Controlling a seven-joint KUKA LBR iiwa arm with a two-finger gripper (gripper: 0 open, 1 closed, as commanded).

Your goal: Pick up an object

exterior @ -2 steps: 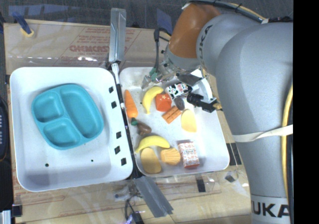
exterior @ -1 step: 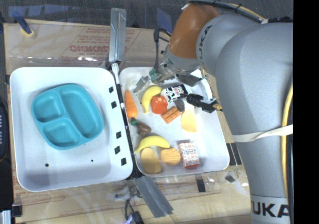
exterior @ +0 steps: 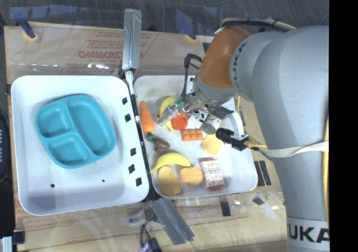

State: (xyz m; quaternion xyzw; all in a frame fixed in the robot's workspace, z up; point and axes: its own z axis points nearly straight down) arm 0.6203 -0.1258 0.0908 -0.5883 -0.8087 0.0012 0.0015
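Your surface is carrying two bins (exterior: pixel 22 133), the toys crowding the right one.
Your hand (exterior: pixel 187 110) is hanging over them near the frame's middle, seemingly choosing; I cannot tell its state.

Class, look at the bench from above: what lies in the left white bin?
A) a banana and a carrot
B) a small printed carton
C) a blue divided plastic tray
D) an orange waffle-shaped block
C: the blue divided plastic tray lies in the left white bin; the toy foods sit in the right white bin.

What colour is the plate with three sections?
Light blue plate, seen in the camera view.
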